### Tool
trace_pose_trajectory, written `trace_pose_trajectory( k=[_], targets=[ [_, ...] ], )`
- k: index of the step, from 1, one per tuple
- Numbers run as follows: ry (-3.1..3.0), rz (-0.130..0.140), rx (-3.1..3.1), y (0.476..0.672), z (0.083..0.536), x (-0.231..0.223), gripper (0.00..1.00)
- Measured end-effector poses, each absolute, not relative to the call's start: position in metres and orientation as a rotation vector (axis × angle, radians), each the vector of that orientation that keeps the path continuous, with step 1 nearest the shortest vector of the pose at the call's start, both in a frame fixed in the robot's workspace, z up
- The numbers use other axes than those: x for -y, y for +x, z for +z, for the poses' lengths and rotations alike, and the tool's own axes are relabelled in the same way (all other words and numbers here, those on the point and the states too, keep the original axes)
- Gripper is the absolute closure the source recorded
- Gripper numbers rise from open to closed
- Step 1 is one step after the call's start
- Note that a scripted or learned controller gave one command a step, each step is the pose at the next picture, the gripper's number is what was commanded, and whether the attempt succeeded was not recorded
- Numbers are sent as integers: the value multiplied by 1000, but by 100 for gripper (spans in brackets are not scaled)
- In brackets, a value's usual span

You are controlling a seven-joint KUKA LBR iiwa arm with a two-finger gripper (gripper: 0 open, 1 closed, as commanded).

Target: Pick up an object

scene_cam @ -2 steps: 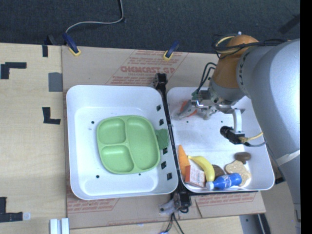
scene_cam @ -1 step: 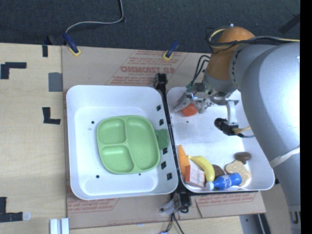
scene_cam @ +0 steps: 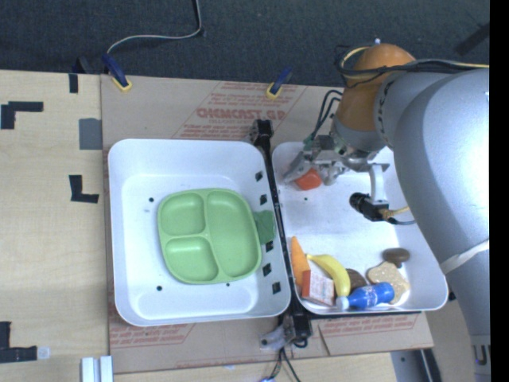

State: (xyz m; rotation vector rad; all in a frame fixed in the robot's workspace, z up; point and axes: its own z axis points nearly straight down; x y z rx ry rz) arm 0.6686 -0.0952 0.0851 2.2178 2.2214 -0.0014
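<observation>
My gripper (scene_cam: 316, 168) hangs over the far left corner of the right bin (scene_cam: 342, 229), below the orange wrist band. A small orange-red object (scene_cam: 308, 181) lies right under the gripper tip, on or just above the bin floor. Whether the gripper grips it is unclear from this angle. Along the right bin's near edge lie an orange carrot-like piece (scene_cam: 297, 257), a yellow banana (scene_cam: 332, 270), a red and white packet (scene_cam: 318, 288), a blue bottle (scene_cam: 370, 296), a brown round piece (scene_cam: 395, 255) and a tan slice (scene_cam: 387, 276).
The left bin (scene_cam: 135, 173) holds a green divided plate (scene_cam: 208, 235), with a small green item (scene_cam: 265, 225) at its right wall. The divider between the bins (scene_cam: 270, 205) runs just left of the gripper. The grey arm body (scene_cam: 445, 157) covers the right bin's right side.
</observation>
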Motion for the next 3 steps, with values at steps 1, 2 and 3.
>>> trace_pose_trajectory(
  k=[1, 2, 3],
  targets=[
    [2218, -1, -2222, 669, 85, 96, 0],
    [2218, -2, -2221, 669, 85, 95, 0],
    [2216, -3, -2222, 669, 95, 95, 100]
  ],
)
